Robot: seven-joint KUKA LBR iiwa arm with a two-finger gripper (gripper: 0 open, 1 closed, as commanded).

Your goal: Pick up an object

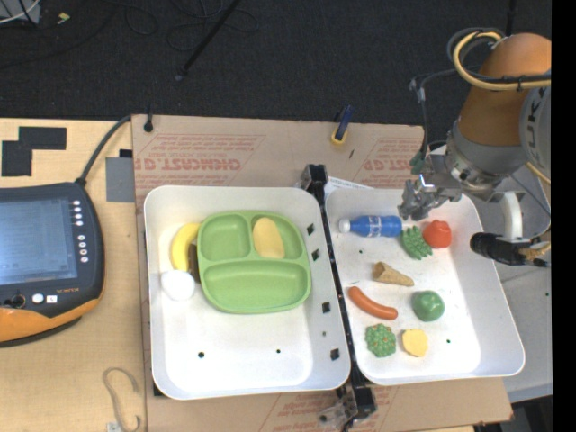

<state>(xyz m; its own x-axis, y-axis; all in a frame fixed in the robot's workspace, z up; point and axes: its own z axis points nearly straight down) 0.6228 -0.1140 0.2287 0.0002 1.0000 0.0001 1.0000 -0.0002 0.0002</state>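
Cardboard-covered bench with two white bins: the gripper (419, 202), its finger state not discernible, is poised over the right bin's (490, 282) far edge, where a blue bottle (375, 227), green spiky toy (416, 242) and red tomato (437, 233) crowd together; one item should be singled out and approached vertically.

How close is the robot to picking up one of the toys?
Not far along yet. The claw is already over the right bin's top edge, beside the blue bottle, the spiky green toy and the red tomato. Nothing looks lifted: all the toys lie on the bin floor. Still left: coming down on one, gripping it and raising it.
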